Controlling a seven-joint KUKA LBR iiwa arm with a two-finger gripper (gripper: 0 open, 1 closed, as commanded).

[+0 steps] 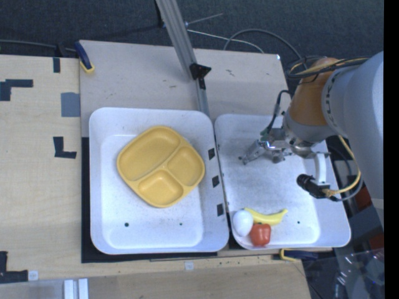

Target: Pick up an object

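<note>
Nearest the camera, three small things huddled against the front edge of the right bin (pixel 324 232), toward its front-left corner: a white egg (pixel 241 222), a red pepper (pixel 261 233) just beside it, and a yellow banana (pixel 268 216) lying across the top of both, touching them. All three looked like light plastic toys (a guess from their sheen), stiff and smooth, so likely to slip. The egg, being round, would probably squirt out of a pinch; the banana seemed the better choice, taken across its narrow middle, though its neighbours crowded it closely.

In the left bin (pixel 100 167) a yellow divided plate (pixel 161 165) lay flat near the middle, rigid and wide, with only its rim thin enough to grip.

Further back, the gripper (pixel 262 149) hung low over the bare rear half of the right bin, well apart from the toys, its fingers pointing toward the left wall. Nothing sat between them; whether they were spread or closed I cannot tell at that angle.
</note>
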